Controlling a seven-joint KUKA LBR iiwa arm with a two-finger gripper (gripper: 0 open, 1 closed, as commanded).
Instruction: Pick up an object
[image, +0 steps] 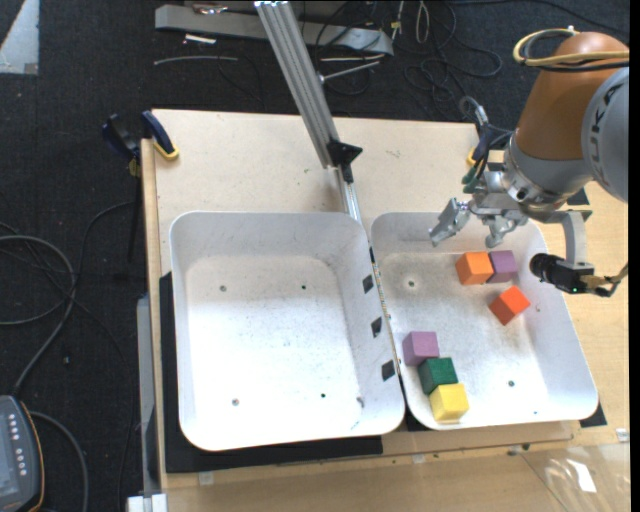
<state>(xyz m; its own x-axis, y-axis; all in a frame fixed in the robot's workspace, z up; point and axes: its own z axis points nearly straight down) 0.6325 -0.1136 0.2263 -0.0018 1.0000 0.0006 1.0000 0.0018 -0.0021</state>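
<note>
We see open floor across the left bin (265, 330), nothing blocking. In the right bin (560, 370), an orange cube (475, 267) and purple cube (503, 264) touch near the far wall, a red-orange cube (510, 304) just beside. Purple, green and yellow blocks (437, 375) crowd the divider; clear floor lies between both groups.

Light wood bench (260, 165), sitting on dark carpet. Two white bins side by side on top: left bin (190, 300) and right bin (560, 370), touching along the middle seam. Dark mat (172, 455) peeking out from under the left bin's front and left edges. Metal pole (305, 85) planted near the back of the bench, just behind the gap between the bins, leaning off toward the top. Blue and yellow clamp (150, 135) gripping the back left corner. Bare wood along the back, a few scuffs near the right rear.
</note>
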